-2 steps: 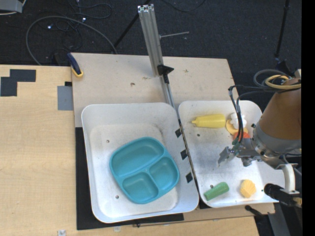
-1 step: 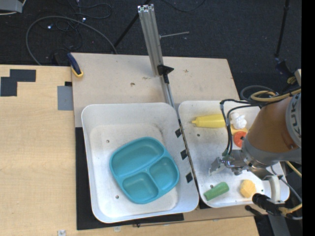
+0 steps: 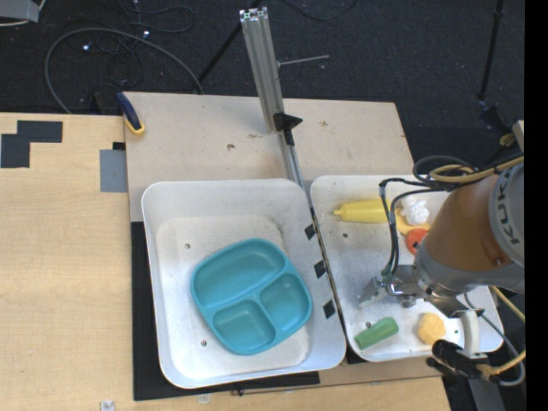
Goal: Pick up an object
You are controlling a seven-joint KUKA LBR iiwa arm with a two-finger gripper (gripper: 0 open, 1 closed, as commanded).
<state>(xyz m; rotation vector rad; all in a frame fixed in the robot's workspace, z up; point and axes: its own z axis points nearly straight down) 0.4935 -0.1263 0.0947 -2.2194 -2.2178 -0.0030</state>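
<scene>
The right bin [image 3: 353,259] holds several small objects. A yellow bottle-shaped piece [image 3: 361,211] lies at its far side, with a white lump [image 3: 414,206] and an orange piece [image 3: 414,241] to the right of it. A green pickle-like piece [image 3: 376,333] and a yellow-orange chunk [image 3: 431,327] lie near the front edge. My gripper [image 3: 383,291] is low over the middle of this bin, just above and behind the green piece. Its metal tip is small and partly hidden by the wrist. Nothing shows in its grasp.
A teal divided plate [image 3: 251,295] lies in the left bin [image 3: 171,229]. An aluminium post [image 3: 261,67] rises behind the wall between the bins. Cables [image 3: 402,187] loop over the right bin's far edge, and the arm's orange band [image 3: 467,221] covers its right side.
</scene>
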